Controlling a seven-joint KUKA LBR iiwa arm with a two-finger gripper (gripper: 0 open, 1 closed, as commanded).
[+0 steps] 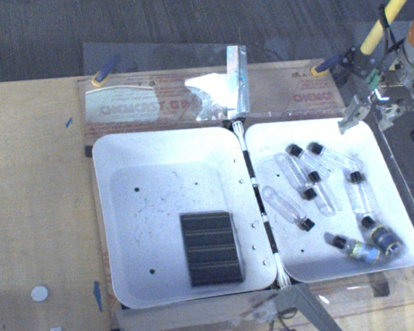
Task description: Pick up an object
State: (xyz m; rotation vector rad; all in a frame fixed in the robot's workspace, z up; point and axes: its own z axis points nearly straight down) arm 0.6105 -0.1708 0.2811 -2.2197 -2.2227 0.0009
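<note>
The right bin (398,179) holds several clear vials with black caps, such as one near its left wall (287,206) and one at its right side (358,194). A small bottle with a blue and yellow label (361,249) lies near the front right corner, next to a dark-capped one (384,237). In the left bin (123,205) a black ribbed block (211,246) lies flat near the front. My gripper (365,106) hangs over the right bin's far right corner, well apart from every vial, and nothing is visibly in it.
Behind the bins lie a printed board and crumpled clear plastic (215,95), held by clamps (105,70) (328,64). A yellow rod (388,9) slants at the top right. A small white disc (39,293) rests on the bench at the left.
</note>
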